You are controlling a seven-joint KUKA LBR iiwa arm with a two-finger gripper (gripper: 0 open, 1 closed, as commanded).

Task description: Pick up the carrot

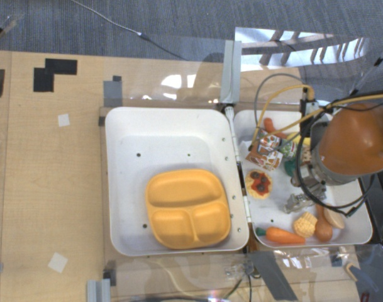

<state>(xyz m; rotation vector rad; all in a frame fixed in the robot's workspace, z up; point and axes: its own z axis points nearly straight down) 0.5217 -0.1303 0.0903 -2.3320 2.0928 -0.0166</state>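
The smooth orange carrot (284, 235) lies flat along the near edge of the right shallow white bin (366, 231), just beside a yellow corn cob (305, 223), while the metal gripper (298, 201) hovers close above with state unclear.

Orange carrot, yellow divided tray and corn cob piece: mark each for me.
Orange carrot (284, 235), camera view, middle of its body.
Yellow divided plastic tray (187, 207), camera view, central ridge between compartments.
Yellow corn cob piece (305, 224), camera view, kernelled side.
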